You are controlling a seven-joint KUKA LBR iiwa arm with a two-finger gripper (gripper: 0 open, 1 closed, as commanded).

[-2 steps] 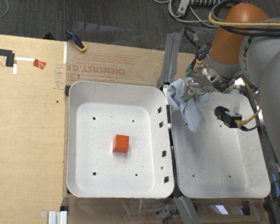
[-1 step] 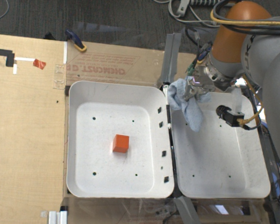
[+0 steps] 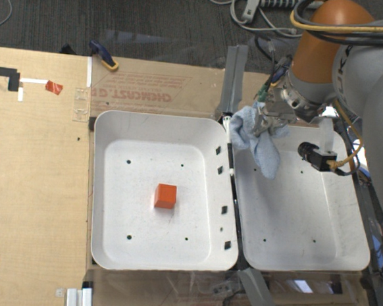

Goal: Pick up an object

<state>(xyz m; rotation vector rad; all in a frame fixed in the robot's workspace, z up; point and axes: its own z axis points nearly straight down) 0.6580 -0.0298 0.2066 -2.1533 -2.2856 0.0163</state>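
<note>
A robot gripper point(image 3: 267, 125) pinches a pale blue cloth point(image 3: 255, 142), lifted and dangling over the right bin point(image 3: 305, 217), so the pickup looks nearly complete.

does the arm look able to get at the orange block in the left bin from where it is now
Probably yes. The orange block lies alone on the open floor of the left bin, with nothing over or beside it. The gripper is across the divider over the right bin, with a light blue cloth hanging at it.
</note>
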